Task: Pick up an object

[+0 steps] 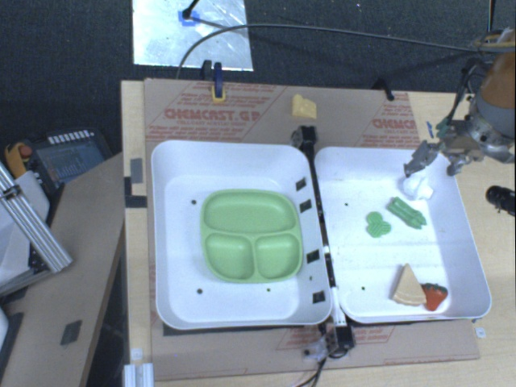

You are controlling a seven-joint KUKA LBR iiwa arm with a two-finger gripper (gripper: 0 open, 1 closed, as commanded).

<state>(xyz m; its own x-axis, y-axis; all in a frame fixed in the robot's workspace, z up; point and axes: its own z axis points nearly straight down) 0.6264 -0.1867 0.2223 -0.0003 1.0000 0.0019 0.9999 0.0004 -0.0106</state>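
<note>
Camera view | hand [439,158] above right bin's [355,216] far edge, fingers spread

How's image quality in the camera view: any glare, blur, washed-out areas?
Camera view: overall soft and grainy; strong glare on the foil sheet at top; white bins near blown out, so the white object by the gripper barely separates from the bin floor; green divided tray reads clearly; arm at right edge slightly blurred.

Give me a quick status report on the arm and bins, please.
Gripper open above right bin's far edge, holding nothing. White object just below it. Green pieces nearby, untouched.
</note>
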